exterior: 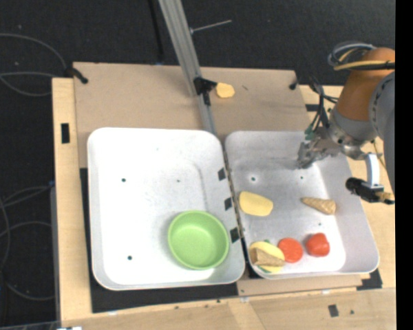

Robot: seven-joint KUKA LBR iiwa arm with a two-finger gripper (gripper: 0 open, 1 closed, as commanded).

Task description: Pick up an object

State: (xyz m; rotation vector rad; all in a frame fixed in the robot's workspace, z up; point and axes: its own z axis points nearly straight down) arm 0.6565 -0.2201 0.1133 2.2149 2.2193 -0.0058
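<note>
Bench (138, 102): green bowl (198, 239) left bin (124, 157); yellow piece (225, 90) outside bins.

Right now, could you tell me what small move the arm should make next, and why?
Probably forward and down toward the cone-shaped piece: the gripper hangs over bare floor of the right bin, holding nothing, and that piece lies nearest, apart from the others.

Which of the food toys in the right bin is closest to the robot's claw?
The tan cone-shaped piece. It lies just below the gripper, while the yellow piece sits farther left and the two red ones lie lower down.
</note>
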